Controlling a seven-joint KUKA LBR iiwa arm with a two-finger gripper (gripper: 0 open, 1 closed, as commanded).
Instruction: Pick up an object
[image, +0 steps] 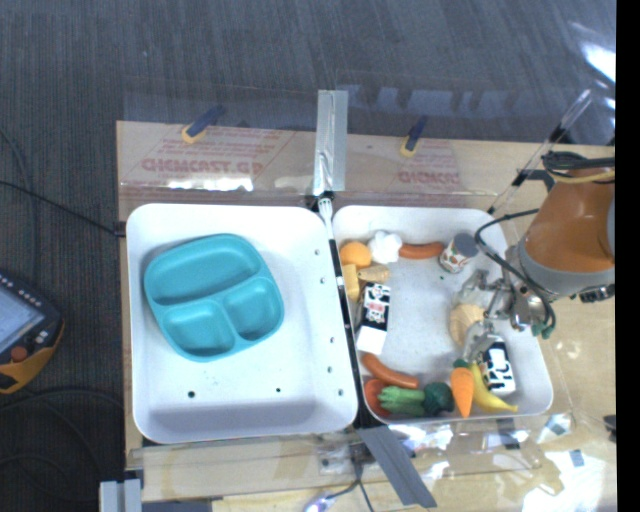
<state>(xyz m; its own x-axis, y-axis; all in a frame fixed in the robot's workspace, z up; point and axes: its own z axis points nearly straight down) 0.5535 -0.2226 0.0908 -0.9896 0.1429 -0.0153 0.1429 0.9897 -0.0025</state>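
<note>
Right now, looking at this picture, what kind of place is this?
Probably a robotics lab bench set up for grasping trials: two white bins side by side, toy food such as a carrot piled in the right one, and a robot arm reaching in.

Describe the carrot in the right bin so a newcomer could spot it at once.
Look in the right bin, along its near edge. The carrot stands between the dark green broccoli and the yellow banana. It alone is orange and cone-shaped with a green top.
</note>
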